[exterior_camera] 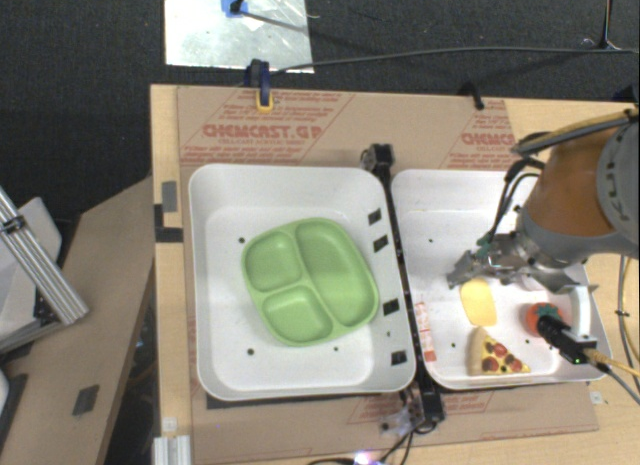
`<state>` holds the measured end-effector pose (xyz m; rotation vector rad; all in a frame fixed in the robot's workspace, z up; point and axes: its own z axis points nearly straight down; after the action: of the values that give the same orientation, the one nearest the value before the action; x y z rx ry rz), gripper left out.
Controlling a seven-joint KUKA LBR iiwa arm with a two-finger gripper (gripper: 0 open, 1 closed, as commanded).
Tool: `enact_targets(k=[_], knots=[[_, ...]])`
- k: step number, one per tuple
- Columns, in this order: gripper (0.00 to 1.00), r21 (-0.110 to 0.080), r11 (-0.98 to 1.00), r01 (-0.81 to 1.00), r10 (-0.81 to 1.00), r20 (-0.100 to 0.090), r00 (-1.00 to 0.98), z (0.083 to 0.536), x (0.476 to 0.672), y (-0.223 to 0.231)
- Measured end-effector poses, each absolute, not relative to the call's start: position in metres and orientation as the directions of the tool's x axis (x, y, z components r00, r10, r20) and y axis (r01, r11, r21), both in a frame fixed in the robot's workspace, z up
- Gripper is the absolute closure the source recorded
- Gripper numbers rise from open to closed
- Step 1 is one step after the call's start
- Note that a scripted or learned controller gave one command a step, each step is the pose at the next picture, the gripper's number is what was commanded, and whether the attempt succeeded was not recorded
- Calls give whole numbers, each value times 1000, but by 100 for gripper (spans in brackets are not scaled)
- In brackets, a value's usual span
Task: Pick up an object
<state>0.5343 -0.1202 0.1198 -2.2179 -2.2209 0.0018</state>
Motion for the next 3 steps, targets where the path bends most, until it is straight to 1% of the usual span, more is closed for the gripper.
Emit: enact_targets(k=[1,2,3], knots=[[0,-1,1,1000,1000,1,-1,83,534,-120],[100,3,2,1000,1000,0,-2,95,536,-120],[100,7,3,1000,1000,-1,-3,158,532,-120]])
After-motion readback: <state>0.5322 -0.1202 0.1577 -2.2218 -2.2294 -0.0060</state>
